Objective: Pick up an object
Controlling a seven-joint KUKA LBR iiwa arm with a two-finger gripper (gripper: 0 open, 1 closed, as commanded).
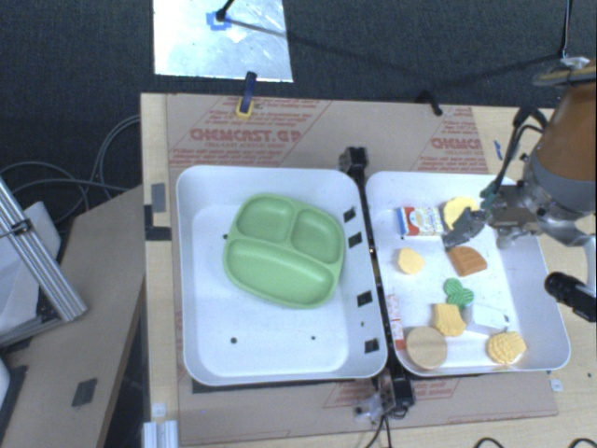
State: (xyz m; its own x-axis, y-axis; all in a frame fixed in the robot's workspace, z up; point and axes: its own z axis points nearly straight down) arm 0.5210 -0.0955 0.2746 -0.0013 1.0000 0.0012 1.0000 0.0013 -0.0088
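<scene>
My gripper (487,233) hangs open over the upper part of the right bin (552,317), and nothing shows between its fingers. Just below it lies a brown bread-like piece (467,261). A yellow round item (456,210) and a small red, white and blue box (420,220) lie to its left. Further down the bin are a small yellow piece (409,261), a green item (458,293), a yellow chunk (449,320), a tan disc (426,347) and a yellow ridged piece (505,347).
The left bin (210,343) holds a green divided plate (284,250). Black clips run along the divider (373,278) between the bins. Brown cardboard lies under both bins, and a shiny sheet (222,26) sits at the back.
</scene>
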